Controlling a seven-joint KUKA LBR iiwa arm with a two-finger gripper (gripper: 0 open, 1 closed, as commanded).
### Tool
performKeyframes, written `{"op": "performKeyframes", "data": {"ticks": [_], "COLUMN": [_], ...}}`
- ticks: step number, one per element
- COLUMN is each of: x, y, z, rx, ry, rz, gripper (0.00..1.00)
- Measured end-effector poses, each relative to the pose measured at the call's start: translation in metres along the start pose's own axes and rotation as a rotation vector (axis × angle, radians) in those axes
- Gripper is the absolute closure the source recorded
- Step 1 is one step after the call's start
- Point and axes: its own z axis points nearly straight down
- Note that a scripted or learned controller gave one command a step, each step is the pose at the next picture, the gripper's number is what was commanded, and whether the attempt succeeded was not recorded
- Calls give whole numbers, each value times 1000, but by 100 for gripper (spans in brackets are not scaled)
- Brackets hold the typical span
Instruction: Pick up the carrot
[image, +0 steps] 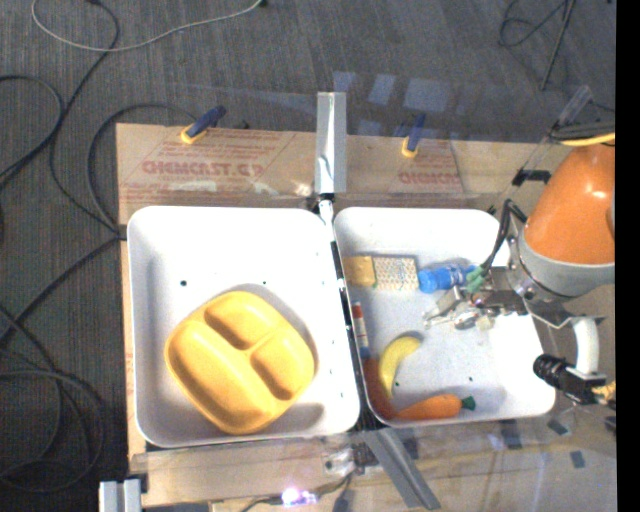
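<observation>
The carrot, orange with a green stub at its right end, lies along the front wall of the right bin. My gripper hangs over the middle of that bin, well behind the carrot and apart from it. It is open, with nothing between its fingers. The grey arm with its orange band reaches in from the right.
A yellow banana lies just left of and behind the carrot. A blue bottle and a tan packet sit at the back of the right bin. The left bin holds a yellow divided plate.
</observation>
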Motion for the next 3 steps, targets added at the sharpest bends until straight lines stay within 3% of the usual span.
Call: {"op": "performKeyframes", "data": {"ticks": [1, 2, 3], "x": [-19, -11, -61], "y": [40, 59, -8], "z": [54, 134, 2], "rx": [1, -9, -1], "ry": [1, -3, -2], "rz": [208, 92, 96], "gripper": [0, 0, 0]}}
